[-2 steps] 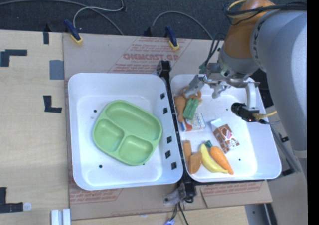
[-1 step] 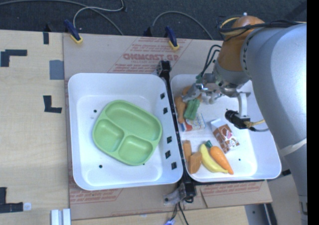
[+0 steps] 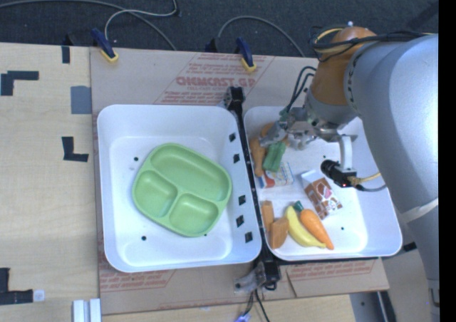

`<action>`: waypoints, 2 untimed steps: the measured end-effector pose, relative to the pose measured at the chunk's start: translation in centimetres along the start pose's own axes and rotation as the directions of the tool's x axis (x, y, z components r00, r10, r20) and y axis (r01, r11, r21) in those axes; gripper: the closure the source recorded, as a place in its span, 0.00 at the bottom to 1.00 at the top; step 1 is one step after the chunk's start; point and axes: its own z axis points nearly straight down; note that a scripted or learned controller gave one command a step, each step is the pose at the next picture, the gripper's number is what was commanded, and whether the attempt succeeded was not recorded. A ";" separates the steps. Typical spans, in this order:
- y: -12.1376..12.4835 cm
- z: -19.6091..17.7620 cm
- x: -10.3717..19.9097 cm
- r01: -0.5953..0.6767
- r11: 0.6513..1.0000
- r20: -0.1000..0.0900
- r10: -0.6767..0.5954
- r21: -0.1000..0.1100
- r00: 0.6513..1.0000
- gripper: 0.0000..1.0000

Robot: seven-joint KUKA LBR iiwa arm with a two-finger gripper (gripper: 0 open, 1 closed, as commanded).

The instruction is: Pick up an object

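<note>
My gripper (image 3: 286,132) reaches down into the far left part of the right bin (image 3: 370,239). It hangs right over a green oblong object (image 3: 274,157) and an orange item (image 3: 256,149) by the bin's left wall. Whether it touches them is hidden by the wrist. A white flat packet (image 3: 283,174) lies under the green object. Nearer the front lie a brown snack packet (image 3: 322,196), a carrot (image 3: 314,224), a banana (image 3: 298,221) and two small orange pieces (image 3: 268,212) (image 3: 279,231).
The left bin (image 3: 114,242) holds a green divided plate (image 3: 182,189). A black divider with clips (image 3: 242,171) runs between the bins. The grey arm (image 3: 399,121) covers the right bin's far right side. Cables and blue clamps (image 3: 104,45) lie beyond the bins.
</note>
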 end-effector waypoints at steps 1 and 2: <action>0.0 -0.9 0.3 0.002 1.000 -0.004 -0.002 0.002 1.000 1.00; 0.0 -0.9 -0.2 0.000 1.000 0.004 0.000 0.001 1.000 0.00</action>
